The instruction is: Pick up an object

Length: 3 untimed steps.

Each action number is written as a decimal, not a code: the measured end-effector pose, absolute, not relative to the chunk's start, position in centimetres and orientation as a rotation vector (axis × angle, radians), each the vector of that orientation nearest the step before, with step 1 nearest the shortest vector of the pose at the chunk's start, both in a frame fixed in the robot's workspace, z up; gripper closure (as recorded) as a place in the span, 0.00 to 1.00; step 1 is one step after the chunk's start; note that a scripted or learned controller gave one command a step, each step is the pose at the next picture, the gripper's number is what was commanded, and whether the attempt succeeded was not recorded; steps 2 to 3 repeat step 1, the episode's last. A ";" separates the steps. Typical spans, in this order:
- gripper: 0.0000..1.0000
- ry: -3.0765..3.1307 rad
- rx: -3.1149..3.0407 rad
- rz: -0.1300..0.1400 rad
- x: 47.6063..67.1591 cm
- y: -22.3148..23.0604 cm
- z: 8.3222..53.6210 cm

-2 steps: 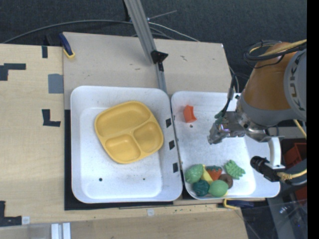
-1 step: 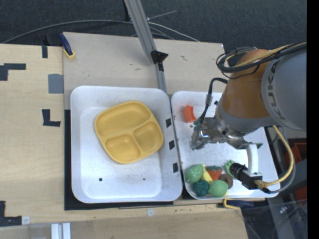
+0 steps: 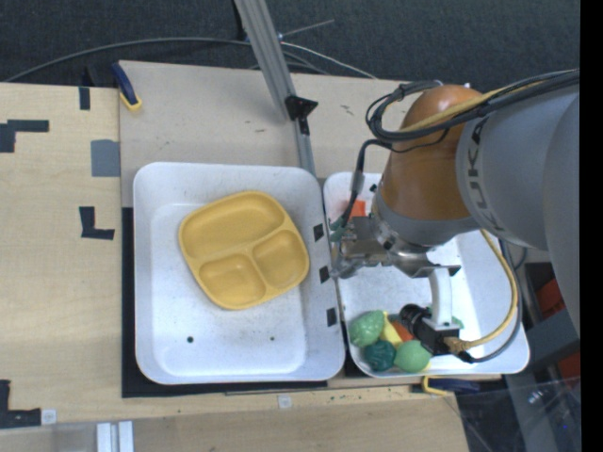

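Several small objects lie bunched at the near edge of the right bin (image 3: 490,347): a light green lumpy one (image 3: 368,327), a dark teal one (image 3: 381,354), a round green one (image 3: 412,356) and a yellow and orange piece (image 3: 398,330) between them. My gripper (image 3: 347,249) hangs over the left side of that bin, close to the wall shared with the left bin and farther back than the cluster. The bulky wrist hides its tip and whatever is beneath it.
In the left bin (image 3: 151,252) rests a yellow divided plate (image 3: 244,249). A slanted metal pole (image 3: 273,64) rises behind the bins. The orange-banded arm (image 3: 433,168) covers most of the right bin's far half.
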<state>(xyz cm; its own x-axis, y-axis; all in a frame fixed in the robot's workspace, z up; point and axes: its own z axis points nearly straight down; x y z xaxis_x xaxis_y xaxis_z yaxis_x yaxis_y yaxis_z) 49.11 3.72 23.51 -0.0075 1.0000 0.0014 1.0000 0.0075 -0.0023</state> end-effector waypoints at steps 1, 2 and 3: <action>1.00 -2.229 -2.210 0.002 49.8 9.5 23.3; 1.00 -2.229 -2.210 0.002 49.8 9.5 23.3; 1.00 -2.229 -2.210 0.002 49.8 9.5 23.3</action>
